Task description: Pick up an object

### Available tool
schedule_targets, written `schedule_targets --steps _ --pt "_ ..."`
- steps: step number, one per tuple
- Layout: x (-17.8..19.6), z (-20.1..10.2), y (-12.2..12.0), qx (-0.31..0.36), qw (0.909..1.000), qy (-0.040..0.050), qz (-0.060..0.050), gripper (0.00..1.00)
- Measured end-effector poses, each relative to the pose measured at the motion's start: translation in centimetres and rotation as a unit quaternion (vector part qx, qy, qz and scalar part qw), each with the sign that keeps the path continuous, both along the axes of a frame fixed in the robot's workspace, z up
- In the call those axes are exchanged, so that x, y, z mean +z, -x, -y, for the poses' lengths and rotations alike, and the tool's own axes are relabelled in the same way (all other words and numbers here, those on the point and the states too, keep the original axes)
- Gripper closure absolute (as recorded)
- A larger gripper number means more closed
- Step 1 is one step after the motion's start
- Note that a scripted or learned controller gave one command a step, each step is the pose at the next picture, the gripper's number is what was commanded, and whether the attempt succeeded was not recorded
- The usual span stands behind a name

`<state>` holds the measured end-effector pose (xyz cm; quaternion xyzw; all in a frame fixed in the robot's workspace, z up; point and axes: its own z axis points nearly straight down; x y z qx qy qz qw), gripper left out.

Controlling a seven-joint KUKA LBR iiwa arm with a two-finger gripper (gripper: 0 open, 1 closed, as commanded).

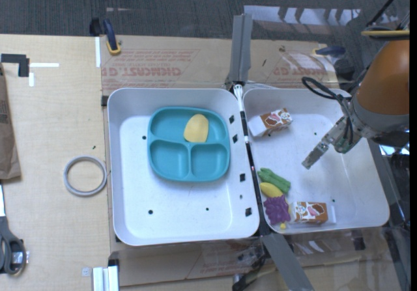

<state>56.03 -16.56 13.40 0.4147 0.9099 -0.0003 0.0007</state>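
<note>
My gripper point(317, 153) hangs over the middle of the right bin point(365, 218), fingers pointing down-left, with nothing seen between them. A small printed carton point(270, 122) lies at the bin's far left. Along the bin's left wall lie a green vegetable toy point(275, 178), a yellow piece point(271, 189) and a purple grape bunch point(276, 209). A second small carton point(311, 212) lies at the front. In the left bin point(130, 218) a teal divided plate point(171, 153) holds a pale yellow lemon-like toy point(196, 128) in its far compartment.
A roll of tape point(85, 175) lies on the bench left of the bins. A grey divider post point(240, 49) rises between the bins at the back. Cardboard point(163, 65) lines the bench behind them. Scissors point(10, 254) rest at the bottom left edge.
</note>
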Motion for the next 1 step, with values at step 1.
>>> schedule_targets --steps 1 --pt "-0.86 2.68 1.33 -0.050 0.9988 -0.0004 0.000 0.00"
